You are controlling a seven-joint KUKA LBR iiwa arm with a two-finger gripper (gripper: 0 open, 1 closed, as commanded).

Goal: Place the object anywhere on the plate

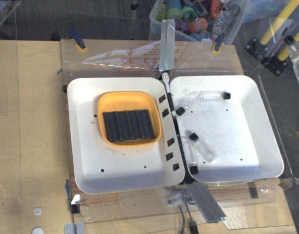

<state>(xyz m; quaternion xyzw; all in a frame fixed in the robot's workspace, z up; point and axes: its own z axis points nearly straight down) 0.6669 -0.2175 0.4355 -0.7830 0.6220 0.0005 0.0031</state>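
An orange plate (106,102) sits in the left bin (83,145), toward its upper middle. A black ribbed rectangular object (129,126) lies flat on the plate, covering most of its floor. In the right bin (247,130) lie clear plastic tubes with black caps: one (212,96) near the top, one (186,105) by the left wall, and one (201,146) lower down.
A black divider strip (169,126) with clips runs between the two bins. A clear tub of colourful toys (198,6) stands behind the bench. Yellow and black equipment (278,28) sits at the upper right. Wooden bench surface (22,130) lies to the left.
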